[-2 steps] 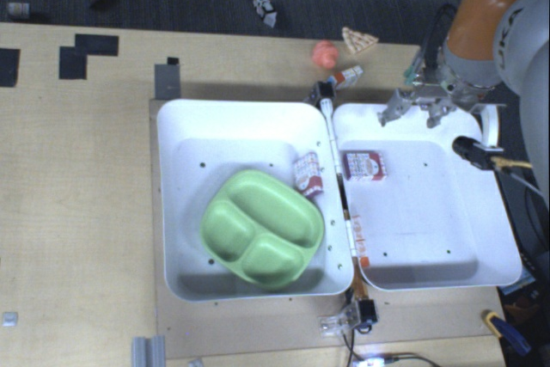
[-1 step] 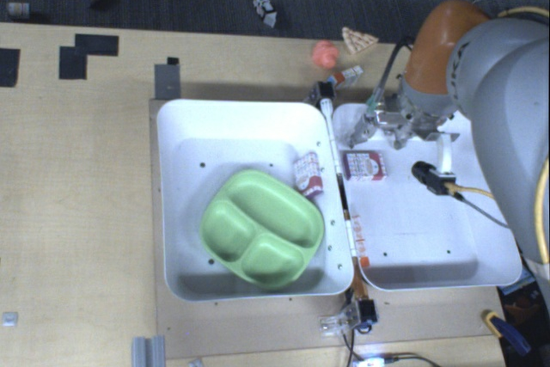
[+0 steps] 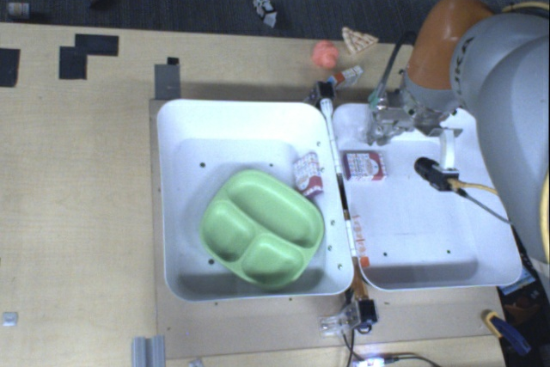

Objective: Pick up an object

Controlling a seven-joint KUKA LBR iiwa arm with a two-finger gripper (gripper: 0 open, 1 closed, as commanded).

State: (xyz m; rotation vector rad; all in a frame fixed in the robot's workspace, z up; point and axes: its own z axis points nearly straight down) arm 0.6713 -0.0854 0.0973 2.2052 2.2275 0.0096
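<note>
"So, what sits under the arm?"

"Right bin (image 3: 430, 264), far left corner: the gripper (image 3: 378, 131) hangs over the white floor, just beyond the far edge of a flat red-and-white packet (image 3: 363, 165). Whether it touches the packet, and whether it is spread or clenched, cannot be told from where I stand."

"Any writing on that packet?"

"Print is visible, a dark red panel with pale marks, but it is too small to read. No brand can be made out."

"And the left bin (image 3: 176, 185)?"

"A green three-part plate (image 3: 262, 226) lies near its middle. Just beside the plate's far right edge, a second small packet (image 3: 308, 173), red and white and crumpled, leans against the wall between the bins; its lettering is likewise unreadable."

"Outside the bins?"

"On the bench beyond them, an orange ball (image 3: 325, 54) lies near a pale wedge-shaped toy (image 3: 359, 39)."
</note>
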